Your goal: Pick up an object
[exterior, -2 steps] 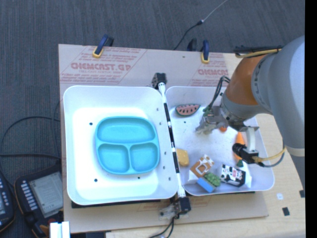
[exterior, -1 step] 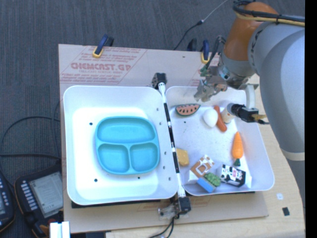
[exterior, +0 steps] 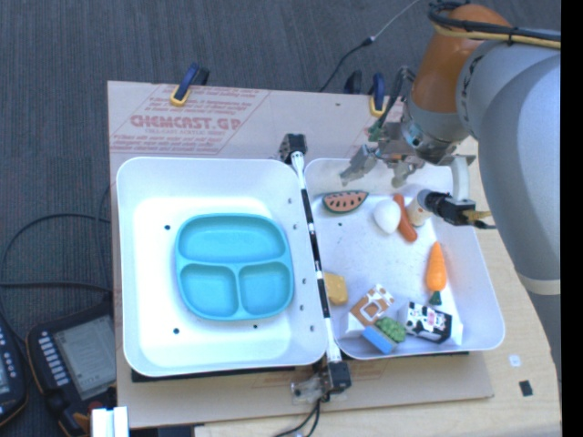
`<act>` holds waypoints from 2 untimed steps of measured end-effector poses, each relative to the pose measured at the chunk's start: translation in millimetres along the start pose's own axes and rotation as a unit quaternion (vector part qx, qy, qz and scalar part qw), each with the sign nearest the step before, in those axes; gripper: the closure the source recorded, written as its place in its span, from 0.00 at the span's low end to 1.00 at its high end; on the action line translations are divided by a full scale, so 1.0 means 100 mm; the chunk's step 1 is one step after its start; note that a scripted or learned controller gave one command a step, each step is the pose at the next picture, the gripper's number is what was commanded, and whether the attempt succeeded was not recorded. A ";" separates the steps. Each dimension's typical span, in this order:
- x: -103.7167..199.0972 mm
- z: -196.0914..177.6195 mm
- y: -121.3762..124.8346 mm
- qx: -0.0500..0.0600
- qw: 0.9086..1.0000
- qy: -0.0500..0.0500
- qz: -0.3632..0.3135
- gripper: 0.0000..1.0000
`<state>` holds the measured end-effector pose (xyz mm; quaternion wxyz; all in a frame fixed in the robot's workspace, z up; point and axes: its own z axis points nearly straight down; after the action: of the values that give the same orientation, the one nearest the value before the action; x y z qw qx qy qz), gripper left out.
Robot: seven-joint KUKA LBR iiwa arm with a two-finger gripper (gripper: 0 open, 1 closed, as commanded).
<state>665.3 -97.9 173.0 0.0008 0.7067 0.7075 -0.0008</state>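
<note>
Toys point(exterior: 401, 271) lie in the right bin point(exterior: 483, 330), a blue plate point(exterior: 235, 267) sits in the left bin point(exterior: 150, 185), and the gripper point(exterior: 381, 167) hangs open, holding nothing, over the right bin's far edge, near a melon slice point(exterior: 345, 200).

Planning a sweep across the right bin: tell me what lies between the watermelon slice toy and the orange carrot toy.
In the camera view, a white egg-shaped toy and a small red-orange sausage-like piece lie between the watermelon slice toy and orange carrot toy.

Grey arm point(exterior: 524, 116) w/ orange band, black cable over top.
</note>
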 end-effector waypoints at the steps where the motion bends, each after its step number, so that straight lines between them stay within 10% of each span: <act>1: -0.15 0.85 -0.17 -0.002 1.000 0.000 0.000 0.00; 2: -0.15 0.75 -0.17 -0.002 1.000 -0.001 -0.001 1.00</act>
<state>648.2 -113.0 98.3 0.0027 0.7061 0.7081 -0.0002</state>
